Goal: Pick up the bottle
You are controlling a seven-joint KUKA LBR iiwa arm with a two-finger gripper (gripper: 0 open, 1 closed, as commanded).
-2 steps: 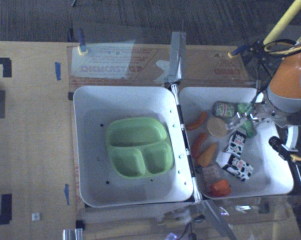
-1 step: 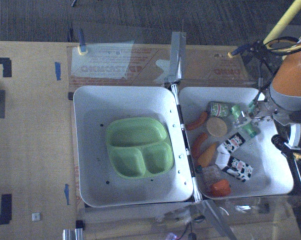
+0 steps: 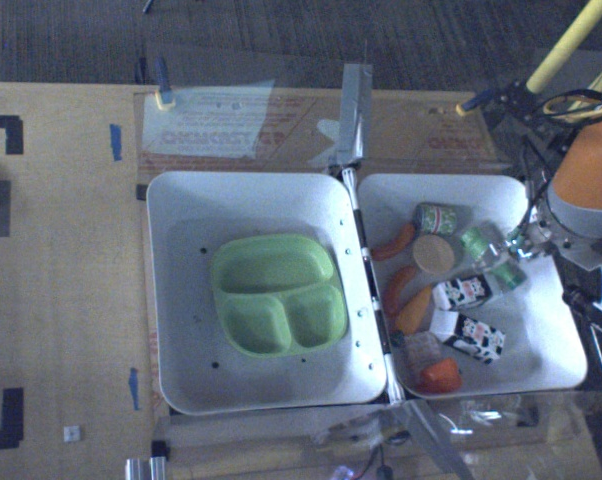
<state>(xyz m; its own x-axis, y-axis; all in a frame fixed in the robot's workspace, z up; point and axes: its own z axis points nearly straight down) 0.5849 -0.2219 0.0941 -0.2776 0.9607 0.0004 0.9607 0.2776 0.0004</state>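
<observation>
Right now my arm (image 3: 586,183) comes in from the right edge of the frame, its orange band sitting above the right bin (image 3: 541,363). My tool (image 3: 521,240) hangs low at the upper right part of that bin, just beside the bottle (image 3: 489,253). I cannot tell how the tool is set; it is too blurred and partly hidden under the wrist.

The bottle is clear with green ends, and it lies tilted on the bin floor, right of centre in the frame, touching or nearly touching the tool. Left of it stands a tan round lid (image 3: 433,255), and above that a green can (image 3: 436,217). Two black-and-white cow-print cartons (image 3: 464,292) sit just below the bottle, the lower one toward the bin's bottom right. Orange sausage-like pieces (image 3: 393,243) lie along the bin's left wall, with a red-orange item (image 3: 440,375) at the lower edge.

The left bin (image 3: 181,368) holds a green divided tray (image 3: 278,294) at its middle. Both bins rest side by side on the wooden counter (image 3: 61,268).
</observation>
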